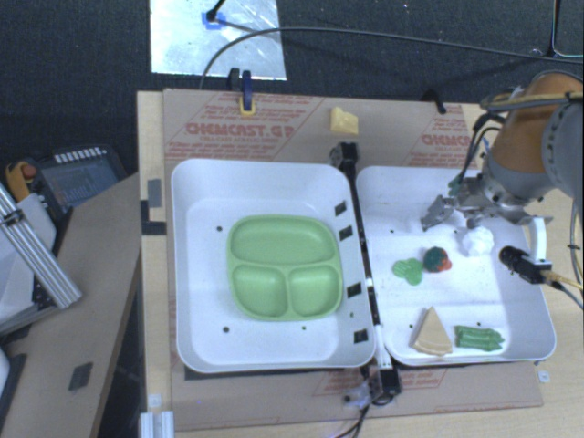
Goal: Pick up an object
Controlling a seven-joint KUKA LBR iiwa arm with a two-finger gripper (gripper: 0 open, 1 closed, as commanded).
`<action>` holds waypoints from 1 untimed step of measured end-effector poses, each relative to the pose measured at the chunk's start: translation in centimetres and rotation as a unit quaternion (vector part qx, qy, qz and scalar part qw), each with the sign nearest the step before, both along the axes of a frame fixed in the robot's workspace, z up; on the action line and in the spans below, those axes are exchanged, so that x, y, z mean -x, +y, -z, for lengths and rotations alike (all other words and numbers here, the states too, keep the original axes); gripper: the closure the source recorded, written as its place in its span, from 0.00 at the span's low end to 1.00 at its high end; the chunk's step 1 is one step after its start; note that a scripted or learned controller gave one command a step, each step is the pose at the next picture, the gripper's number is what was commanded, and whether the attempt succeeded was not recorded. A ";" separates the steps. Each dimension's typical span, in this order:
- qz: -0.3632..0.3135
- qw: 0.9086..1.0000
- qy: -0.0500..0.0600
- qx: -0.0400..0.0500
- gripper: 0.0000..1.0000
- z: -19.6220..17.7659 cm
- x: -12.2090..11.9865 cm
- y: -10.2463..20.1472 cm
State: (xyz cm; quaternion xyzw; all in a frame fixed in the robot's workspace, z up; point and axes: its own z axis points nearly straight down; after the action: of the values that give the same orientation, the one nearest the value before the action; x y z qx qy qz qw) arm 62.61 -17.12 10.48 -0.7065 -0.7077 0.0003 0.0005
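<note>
My gripper (444, 212) hangs over the upper part of the right bin (394, 190), with the arm coming in from the right. Just right of and below it lies a small white lump (476, 240). Nearer the bin's middle sit a dark green and red piece (438, 260) and, touching its left side, a light green leafy piece (408, 270). A tan wedge (432, 332) and a bunch of green beans (479, 338) lie along the bin's front edge. Nothing shows in the gripper.
The left bin (196, 190) holds a green divided plate (281, 266). A yellow block (344, 119) lies on the board behind the bins, and a blue and yellow clamp (245, 89) stands at the board's back edge.
</note>
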 end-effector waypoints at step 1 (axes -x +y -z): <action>0.000 1.000 -0.003 0.001 1.00 -1.4 -0.2 -0.1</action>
State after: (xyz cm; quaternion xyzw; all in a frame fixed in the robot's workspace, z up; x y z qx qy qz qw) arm 62.82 -17.19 11.87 -0.7063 -0.7079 -0.0013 -0.0026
